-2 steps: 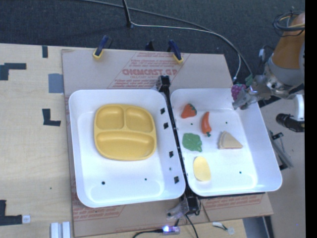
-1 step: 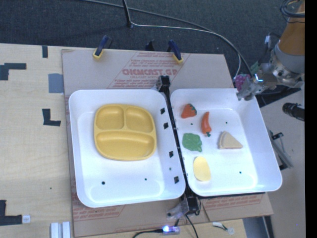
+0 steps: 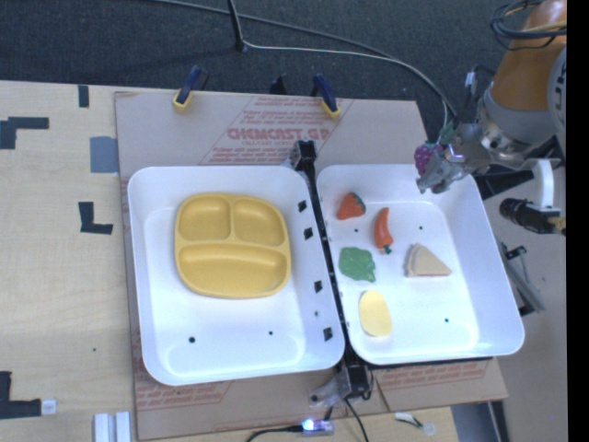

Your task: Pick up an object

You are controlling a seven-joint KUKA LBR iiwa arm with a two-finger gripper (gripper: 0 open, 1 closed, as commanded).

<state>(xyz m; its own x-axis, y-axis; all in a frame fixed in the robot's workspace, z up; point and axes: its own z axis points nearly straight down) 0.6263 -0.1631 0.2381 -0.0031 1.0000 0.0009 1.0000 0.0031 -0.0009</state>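
Holding one purple object [image 3: 424, 158], gripper [image 3: 434, 175] closed, five foods in right bin [image 3: 488, 238], one yellow tray [image 3: 232, 245] left.

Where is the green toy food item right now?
The green item lies in the right bin, near its left wall, below the strawberry and above the yellow oval piece.

1. Yellow plastic three-compartment plate [image 3: 232, 245] lies in the left white bin [image 3: 152, 339].
2. Brown cardboard sheet [image 3: 267, 132] sits under both bins.
3. Two blue-and-yellow clamps [image 3: 187, 88] grip the cardboard's far edge.
4. Black cable [image 3: 276, 44] crosses dark carpet.
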